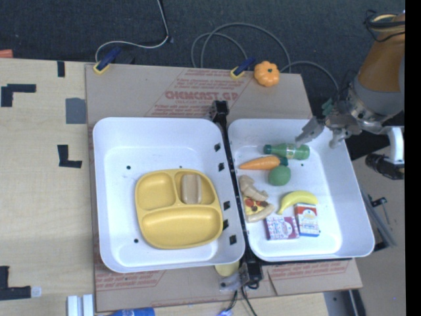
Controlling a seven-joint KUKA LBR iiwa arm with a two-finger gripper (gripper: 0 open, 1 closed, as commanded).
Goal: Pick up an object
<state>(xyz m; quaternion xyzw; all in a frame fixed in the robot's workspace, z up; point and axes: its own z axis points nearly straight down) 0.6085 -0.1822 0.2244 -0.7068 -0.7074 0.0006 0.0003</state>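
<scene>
The right bin (342, 196) holds a green bottle (288, 151), an orange carrot (260, 164), a green ball (279, 175), a yellow banana (297, 201), a pizza slice (256, 207), a pale pastry piece (250, 189) and two small red cartons (294, 224). My gripper (321, 131) hangs over the bin's upper right corner, just right of the bottle, with its fingers spread and nothing between them. In the left bin (118, 143) lies a yellow divided plate (177, 209) with a brown sausage-like piece (191, 188) in one compartment.
A small orange pumpkin (266, 74) sits on the cardboard behind the bins. Cables loop across the back of the bench. The arm's grey body (381, 78) stands at the right, beyond the right bin's edge.
</scene>
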